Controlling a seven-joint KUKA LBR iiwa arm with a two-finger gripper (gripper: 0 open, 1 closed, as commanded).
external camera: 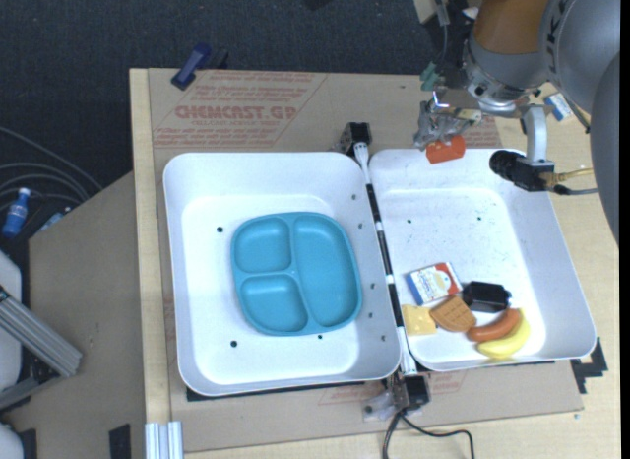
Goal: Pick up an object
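Observation:
My gripper (pixel 443 140) hangs over the far left corner of the right bin (pixel 551 250). It is raised above the floor of the bin. A small orange-red block (pixel 445 151) sits between its fingertips, lifted off the bin, and the fingers are shut on it. At the near end of the right bin lie a small blue, white and red box (pixel 433 282), a black object (pixel 486 296), a brown cracker (pixel 454 315), a yellow cheese slice (pixel 419 322), a sausage (pixel 495 326) and a banana (pixel 503 345).
The left bin (pixel 187 250) holds a blue divided plate (pixel 294 273). A black clamp (pixel 355 136) sits at the far end of the seam between the bins. A black fitting (pixel 519 169) juts over the right bin's far rim.

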